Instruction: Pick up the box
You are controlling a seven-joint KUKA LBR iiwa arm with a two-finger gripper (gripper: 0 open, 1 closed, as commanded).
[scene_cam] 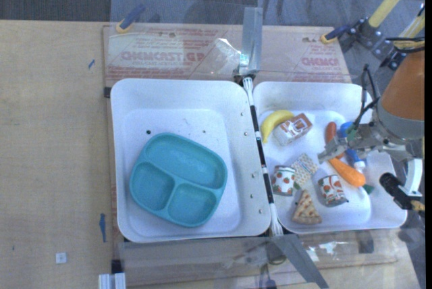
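Judging risk first: the box (295, 128) lies tilted in the right bin (307, 93), approx 11 o'clock of that bin's centre, touching the banana (274, 123) on its 9 o'clock side. The gripper (342, 148) sits towards 3 o'clock of the bin, over the clutter near the carrot (349, 172), well apart from the box; can't tell if the claw is released or clenched, too blurred w/ cables round it. Likely failures, imo: a descent here lands on the carrot or the small can (331, 190) instead, or a grab at the box catches the banana too & slips.

Writing: the clear sheet (179, 51) at 12 o'clock behind the bins reads roughly "CHEMCAST GP" in red. Box print is too small to read. The teal plate (177, 177) in the left bin (135, 105) has no markings.
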